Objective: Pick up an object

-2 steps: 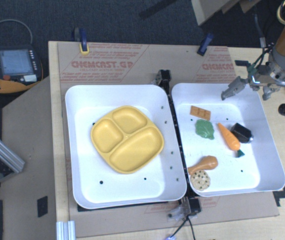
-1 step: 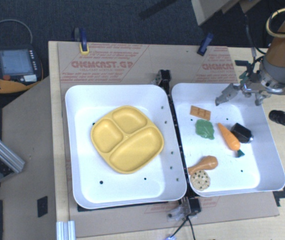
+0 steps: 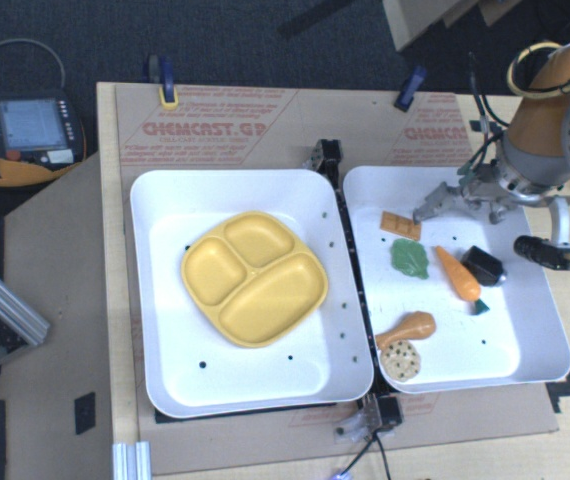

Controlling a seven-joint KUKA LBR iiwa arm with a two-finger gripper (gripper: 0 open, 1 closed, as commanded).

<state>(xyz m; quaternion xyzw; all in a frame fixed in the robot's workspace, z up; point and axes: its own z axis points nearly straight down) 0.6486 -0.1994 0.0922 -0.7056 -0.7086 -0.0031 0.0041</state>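
Note:
In the right bin (image 3: 525, 358) lie a brown cracker (image 3: 401, 226), a green leafy piece (image 3: 410, 259), an orange carrot (image 3: 458, 273), a black block (image 3: 484, 266) and a small teal bit (image 3: 480, 307). Nearer the front are a drumstick (image 3: 407, 328) and a speckled cookie (image 3: 401, 361). My gripper (image 3: 462, 206) hangs over the back of this bin, above and behind the carrot and the black block. It is open with nothing between its fingers (image 3: 433, 206).
The left bin (image 3: 165, 268) holds a yellow divided plate (image 3: 254, 277). The arm (image 3: 545, 108) with its orange band comes in over the right bin's back right corner. A black cylinder (image 3: 545, 253) juts out at the right rim.

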